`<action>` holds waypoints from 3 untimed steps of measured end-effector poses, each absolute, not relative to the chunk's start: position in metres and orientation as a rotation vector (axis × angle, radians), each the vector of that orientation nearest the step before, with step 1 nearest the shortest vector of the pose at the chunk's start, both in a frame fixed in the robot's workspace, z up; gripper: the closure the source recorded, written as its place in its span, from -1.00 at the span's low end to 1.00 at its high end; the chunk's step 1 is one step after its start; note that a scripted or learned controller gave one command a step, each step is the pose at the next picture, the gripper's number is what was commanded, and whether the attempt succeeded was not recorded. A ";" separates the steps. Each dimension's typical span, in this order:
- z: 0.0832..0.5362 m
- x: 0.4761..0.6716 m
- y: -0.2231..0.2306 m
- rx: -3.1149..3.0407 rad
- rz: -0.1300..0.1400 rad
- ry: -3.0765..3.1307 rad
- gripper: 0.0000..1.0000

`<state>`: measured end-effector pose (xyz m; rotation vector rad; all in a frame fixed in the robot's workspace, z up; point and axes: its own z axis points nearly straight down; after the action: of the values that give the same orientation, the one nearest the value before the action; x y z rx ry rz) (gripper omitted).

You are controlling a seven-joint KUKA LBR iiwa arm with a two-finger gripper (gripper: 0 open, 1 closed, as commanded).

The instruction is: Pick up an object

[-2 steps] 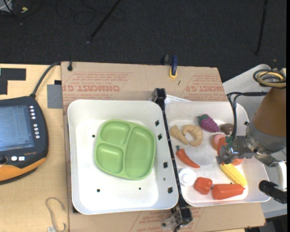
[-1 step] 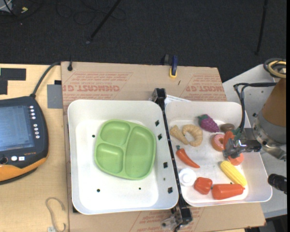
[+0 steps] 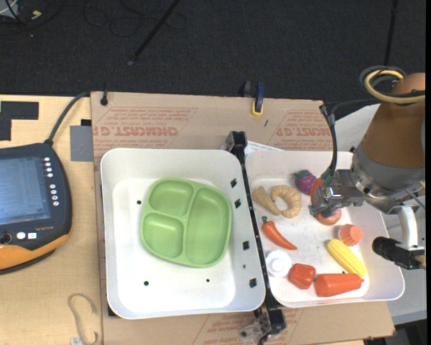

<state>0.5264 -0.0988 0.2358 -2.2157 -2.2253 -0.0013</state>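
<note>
Low over the right bin point(image 3: 388, 293), the claw point(image 3: 325, 208) hangs just above a red toy point(image 3: 329, 218); whether it grips I cannot tell. Nothing looks lifted yet, so the pick is still to do.

Dark floor point(image 3: 201, 34) behind (cables strewn); cardboard-covered bench point(image 3: 172, 124) in front.

I log: white bins point(image 3: 122, 192); light green divided plate point(image 3: 187, 221); tan croissant point(image 3: 280, 200); red-orange chilli point(image 3: 279, 236); yellow corn point(image 3: 346, 257); purple item point(image 3: 304, 180); red tomato point(image 3: 302, 274); orange carrot point(image 3: 337, 284); white cap point(image 3: 277, 264).
</note>
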 end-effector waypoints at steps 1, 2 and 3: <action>0.240 0.567 -0.070 -2.217 -0.001 -2.224 1.00; 0.233 0.604 -0.055 -2.219 0.001 -2.222 1.00; 0.235 0.597 -0.055 -2.221 0.005 -2.218 1.00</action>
<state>0.5968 -0.0552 0.2349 -2.2205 -2.2183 0.0046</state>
